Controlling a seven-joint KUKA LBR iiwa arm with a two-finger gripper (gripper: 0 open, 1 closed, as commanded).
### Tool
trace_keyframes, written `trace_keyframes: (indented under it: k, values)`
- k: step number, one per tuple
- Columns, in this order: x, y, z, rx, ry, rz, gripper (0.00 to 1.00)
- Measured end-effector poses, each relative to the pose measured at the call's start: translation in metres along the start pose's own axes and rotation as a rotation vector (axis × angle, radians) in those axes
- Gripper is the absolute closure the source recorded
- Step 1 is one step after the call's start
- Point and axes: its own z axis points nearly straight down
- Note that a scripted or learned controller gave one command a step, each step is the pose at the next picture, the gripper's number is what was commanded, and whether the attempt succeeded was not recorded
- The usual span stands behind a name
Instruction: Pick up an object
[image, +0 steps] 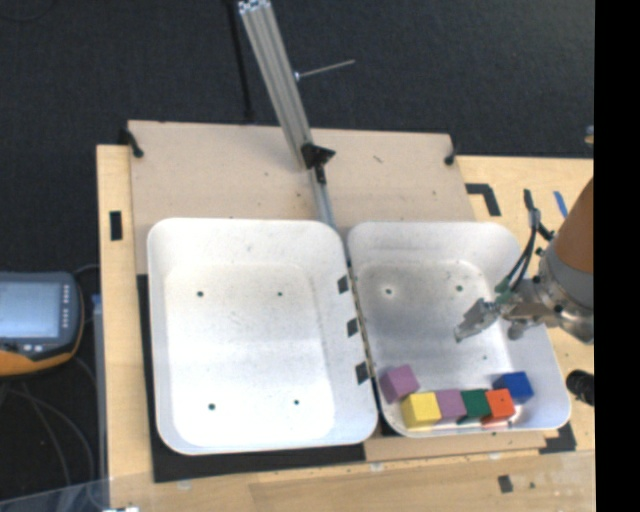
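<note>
Left of the right bin (430, 240): left bin (250, 235). Over the right bin's right side: gripper (478, 322), fingers' state impossible to tell. Along its near edge, well below the gripper: purple (399, 381), yellow (421, 408), blue (514, 385), orange (499, 404) blocks.

A handheld screen device (35, 315) sits left of the wooden bench (115, 300); an aluminium rail (280, 85) slants in behind the bench.

Dark carpet floor (450, 70) around wooden bench (230, 175) (aluminium strut (280, 85) slanting across), grey handheld device (35, 310) at left.
</note>
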Motion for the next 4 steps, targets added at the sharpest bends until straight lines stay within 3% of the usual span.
trace_keyframes:
  k: [1, 2, 3, 4]
  values:
    - [0.133, 0.056, 0.011, 0.003, 0.004, -0.021, 0.0]
    - [0.09, 0.09, -0.029, -0.002, -0.001, -0.007, 0.0]
    - [0.006, 0.113, -0.157, -0.007, -0.004, -0.007, 0.0]
    - [-0.042, 0.066, -0.213, -0.004, -0.004, -0.006, 0.0]
